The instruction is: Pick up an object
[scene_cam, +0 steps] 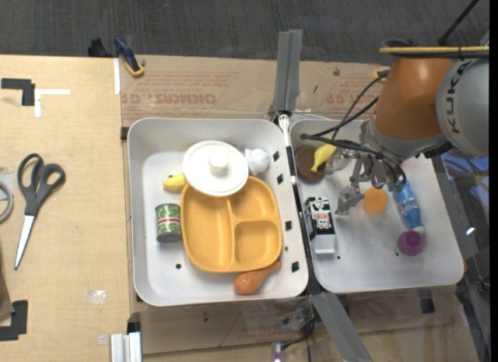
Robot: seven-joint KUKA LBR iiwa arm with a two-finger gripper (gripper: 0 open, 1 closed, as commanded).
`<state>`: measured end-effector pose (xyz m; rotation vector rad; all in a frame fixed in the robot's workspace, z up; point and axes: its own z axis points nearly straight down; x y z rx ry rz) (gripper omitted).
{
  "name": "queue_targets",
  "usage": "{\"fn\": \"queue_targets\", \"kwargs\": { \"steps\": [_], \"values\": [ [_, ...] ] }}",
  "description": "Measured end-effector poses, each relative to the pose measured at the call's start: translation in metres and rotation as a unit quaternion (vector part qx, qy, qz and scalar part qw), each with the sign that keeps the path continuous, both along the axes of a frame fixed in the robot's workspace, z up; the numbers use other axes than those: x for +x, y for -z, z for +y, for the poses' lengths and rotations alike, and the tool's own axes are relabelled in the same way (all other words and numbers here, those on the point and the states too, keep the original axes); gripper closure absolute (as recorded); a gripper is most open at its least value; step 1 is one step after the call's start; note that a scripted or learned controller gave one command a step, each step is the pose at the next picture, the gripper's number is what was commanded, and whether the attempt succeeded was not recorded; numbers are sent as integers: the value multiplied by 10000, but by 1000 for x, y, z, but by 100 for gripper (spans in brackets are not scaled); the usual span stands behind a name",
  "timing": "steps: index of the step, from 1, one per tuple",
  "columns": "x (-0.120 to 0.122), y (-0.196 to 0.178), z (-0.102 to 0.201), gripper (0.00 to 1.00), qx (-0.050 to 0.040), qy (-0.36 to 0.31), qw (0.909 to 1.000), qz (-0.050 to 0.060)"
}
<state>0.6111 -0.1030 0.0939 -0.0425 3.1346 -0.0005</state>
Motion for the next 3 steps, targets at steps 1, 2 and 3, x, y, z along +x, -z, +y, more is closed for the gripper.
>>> {"fn": "queue_targets", "kwargs": {
  "steps": [1, 2, 3],
  "values": [
    [-89, 2, -13, 0, 2, -102, 9999, 30],
    [14, -26, 11, 0, 3, 58, 10000, 2],
    [-40, 1, -12, 0, -1, -241, 9997, 14]
  ]
}}
